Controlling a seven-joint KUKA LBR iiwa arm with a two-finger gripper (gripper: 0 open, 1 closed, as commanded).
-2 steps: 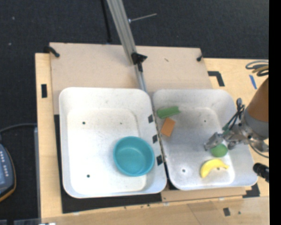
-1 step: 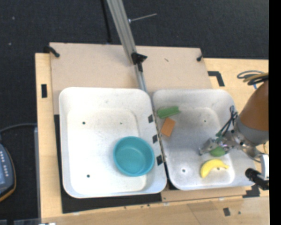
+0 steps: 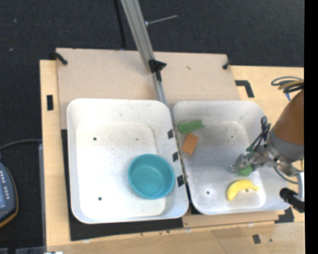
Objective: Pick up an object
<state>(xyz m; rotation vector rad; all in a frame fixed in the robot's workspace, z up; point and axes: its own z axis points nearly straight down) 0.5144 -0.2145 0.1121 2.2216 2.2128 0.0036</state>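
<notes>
While my gripper (image 3: 244,165) sits low over a small green object (image 3: 246,170), grip unclear, I should lift straight up slowly.

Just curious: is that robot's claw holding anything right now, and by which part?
Cannot be told. The claw sits low over a small green object in the right bin, but a grip isn't clear.

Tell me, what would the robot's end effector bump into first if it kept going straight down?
Probably the small green object right under the end effector; it may be touching already. Below that is the right bin's white floor. Depth is hard to judge here.
</notes>
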